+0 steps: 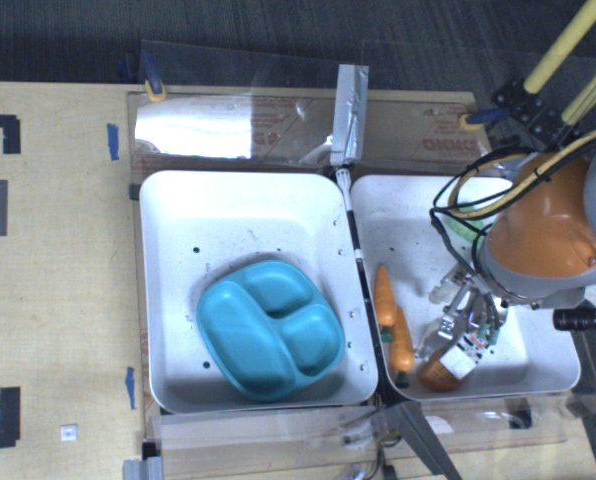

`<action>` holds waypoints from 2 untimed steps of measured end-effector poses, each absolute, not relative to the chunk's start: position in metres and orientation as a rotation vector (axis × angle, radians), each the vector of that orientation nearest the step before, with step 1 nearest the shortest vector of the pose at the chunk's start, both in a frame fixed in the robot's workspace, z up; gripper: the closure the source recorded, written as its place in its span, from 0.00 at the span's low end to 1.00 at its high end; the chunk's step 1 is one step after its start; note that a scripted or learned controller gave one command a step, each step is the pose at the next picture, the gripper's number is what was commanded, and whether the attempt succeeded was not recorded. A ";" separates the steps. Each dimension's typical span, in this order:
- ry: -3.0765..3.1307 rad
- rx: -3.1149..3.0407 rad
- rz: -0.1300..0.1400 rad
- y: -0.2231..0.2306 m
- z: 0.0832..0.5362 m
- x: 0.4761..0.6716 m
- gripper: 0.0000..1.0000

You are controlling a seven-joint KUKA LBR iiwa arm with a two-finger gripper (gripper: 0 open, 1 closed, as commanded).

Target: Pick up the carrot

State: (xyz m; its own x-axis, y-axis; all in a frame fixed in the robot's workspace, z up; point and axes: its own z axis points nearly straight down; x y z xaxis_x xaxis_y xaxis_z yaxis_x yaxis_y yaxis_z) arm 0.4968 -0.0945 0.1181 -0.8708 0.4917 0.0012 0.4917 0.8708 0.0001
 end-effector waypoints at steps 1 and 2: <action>-3.139 -0.267 -0.002 -0.110 0.087 0.482 0.00; -3.151 0.047 0.003 -0.101 0.088 0.482 0.00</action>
